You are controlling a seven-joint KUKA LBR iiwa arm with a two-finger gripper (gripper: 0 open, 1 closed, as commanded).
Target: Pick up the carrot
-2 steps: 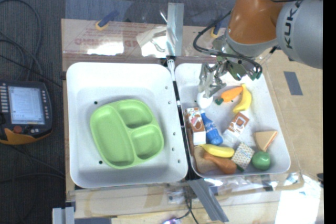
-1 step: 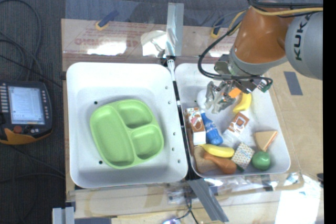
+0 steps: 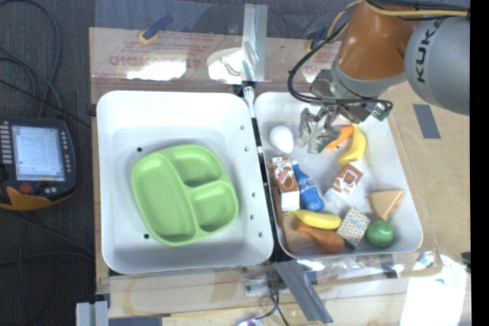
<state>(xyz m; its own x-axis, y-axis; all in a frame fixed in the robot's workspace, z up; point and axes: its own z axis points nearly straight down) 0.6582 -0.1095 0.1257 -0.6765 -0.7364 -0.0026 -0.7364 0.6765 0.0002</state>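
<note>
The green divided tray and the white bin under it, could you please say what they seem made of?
The green divided tray: likely moulded plastic, matte with a soft sheen, its three compartments rounded. The white bin: probably thin formed plastic, smooth, faintly glossy, with rounded corners.

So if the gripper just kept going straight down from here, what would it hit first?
Probably the orange carrot, lying just under and beside the gripper in the right bin, next to the banana. Depth is unclear from above, so it might meet the bin floor beside the carrot instead.
</note>
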